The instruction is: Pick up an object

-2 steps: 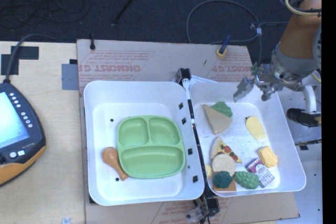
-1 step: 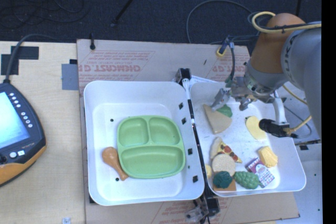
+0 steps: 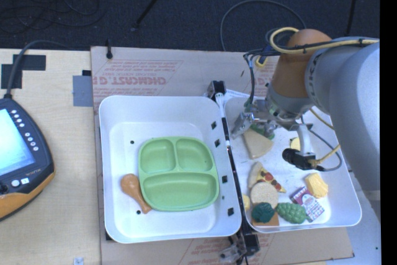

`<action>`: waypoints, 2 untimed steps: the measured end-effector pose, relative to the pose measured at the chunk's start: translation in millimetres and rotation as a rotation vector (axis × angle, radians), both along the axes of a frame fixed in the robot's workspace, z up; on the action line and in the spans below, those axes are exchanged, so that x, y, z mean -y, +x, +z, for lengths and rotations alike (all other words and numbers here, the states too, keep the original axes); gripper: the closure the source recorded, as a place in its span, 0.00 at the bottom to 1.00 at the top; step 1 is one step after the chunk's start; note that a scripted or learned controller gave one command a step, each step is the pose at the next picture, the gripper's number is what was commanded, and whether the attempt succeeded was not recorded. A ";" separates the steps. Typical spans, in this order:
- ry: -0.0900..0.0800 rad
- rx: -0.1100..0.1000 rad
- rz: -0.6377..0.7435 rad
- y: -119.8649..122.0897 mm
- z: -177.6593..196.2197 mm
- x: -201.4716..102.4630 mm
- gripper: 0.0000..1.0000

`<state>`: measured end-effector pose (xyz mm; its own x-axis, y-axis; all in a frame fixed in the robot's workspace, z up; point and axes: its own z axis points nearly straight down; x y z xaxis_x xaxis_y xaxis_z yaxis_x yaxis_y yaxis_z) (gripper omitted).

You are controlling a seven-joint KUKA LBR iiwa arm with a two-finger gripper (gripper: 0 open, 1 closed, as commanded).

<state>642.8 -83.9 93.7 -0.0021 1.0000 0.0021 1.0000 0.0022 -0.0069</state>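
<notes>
The arm (image 3: 335,80) reached in from the right, w/ its pincer (image 3: 257,124) low over the top-left corner of the right bin (image 3: 353,211). Pincer sat just above a pale wedge-shaped toy, prob. cheese (image 3: 257,144); contact couldn't be confirmed, and whether the pincer was spread or pressed together couldn't be told from where I stood. Other toys lay in the same bin: a pizza slice (image 3: 265,178), a bread round (image 3: 264,195), a broccoli piece (image 3: 263,213), a green leafy item (image 3: 291,213), a yellow block (image 3: 316,184) and a small printed packet (image 3: 308,203). Left bin (image 3: 118,127) held a green divided plate (image 3: 178,172) w/ an orange spoon (image 3: 134,190) touching its left edge. A handheld controller (image 3: 18,155) lay on the surface at far left.
</notes>
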 end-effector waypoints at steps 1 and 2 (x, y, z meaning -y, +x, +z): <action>-0.002 0.014 0.000 2.8 100.6 -10.8 0.00; -0.001 -0.003 -0.003 -29.5 15.3 0.2 0.00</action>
<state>613.3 -84.2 109.0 0.0009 1.0000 0.0012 0.9999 -0.0008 -0.0103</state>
